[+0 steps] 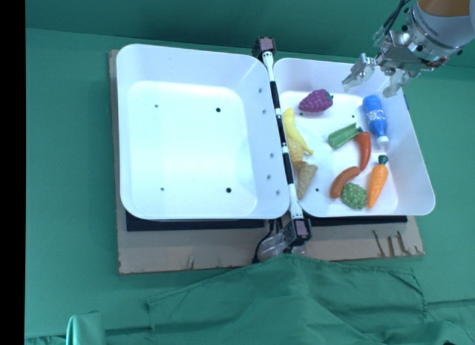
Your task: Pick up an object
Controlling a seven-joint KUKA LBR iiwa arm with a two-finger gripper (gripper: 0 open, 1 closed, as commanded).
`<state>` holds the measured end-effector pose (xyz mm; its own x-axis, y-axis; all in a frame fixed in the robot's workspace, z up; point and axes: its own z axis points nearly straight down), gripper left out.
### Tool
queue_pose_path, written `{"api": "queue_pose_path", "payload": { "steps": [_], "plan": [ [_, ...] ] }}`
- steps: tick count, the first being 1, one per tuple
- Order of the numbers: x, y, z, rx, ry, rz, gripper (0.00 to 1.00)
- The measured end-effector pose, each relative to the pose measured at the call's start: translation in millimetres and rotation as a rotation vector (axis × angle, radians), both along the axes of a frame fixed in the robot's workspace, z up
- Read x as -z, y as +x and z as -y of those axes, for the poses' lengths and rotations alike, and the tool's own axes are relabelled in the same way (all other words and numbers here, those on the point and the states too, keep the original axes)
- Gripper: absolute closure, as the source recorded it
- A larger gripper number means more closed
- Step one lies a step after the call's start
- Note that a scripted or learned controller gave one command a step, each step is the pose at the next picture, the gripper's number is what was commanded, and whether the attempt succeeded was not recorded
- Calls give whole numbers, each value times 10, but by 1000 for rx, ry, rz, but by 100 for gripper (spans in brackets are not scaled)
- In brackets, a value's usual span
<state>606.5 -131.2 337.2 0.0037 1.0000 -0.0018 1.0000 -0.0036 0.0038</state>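
- Blue bottle (376, 119), right of frame, lies in the right bin (419, 188).
- Gripper (376, 74), fingers spread and empty, hovers just above it.
- Advice: centre over the bottle's body, descend straight, avoid the neighbouring chilli (363, 149).

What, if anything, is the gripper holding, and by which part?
Nothing. The gripper is open above the right bin's far edge, with nothing between its fingers.

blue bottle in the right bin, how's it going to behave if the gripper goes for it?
The blue bottle lies on its side, so its round body will probably roll if nudged. It looks like smooth plastic, likely slippery between the fingers. It appears small and toy-like, so probably light. The gripper hovers open just above it.
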Motion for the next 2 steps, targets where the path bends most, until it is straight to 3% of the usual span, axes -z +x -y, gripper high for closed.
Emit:
{"api": "queue_pose_path", "payload": {
  "steps": [1,2],
  "plan": [
    [497,-586,434,6,0,-6,0],
    [265,164,96,-6,-1,7,0]
  ]
}}
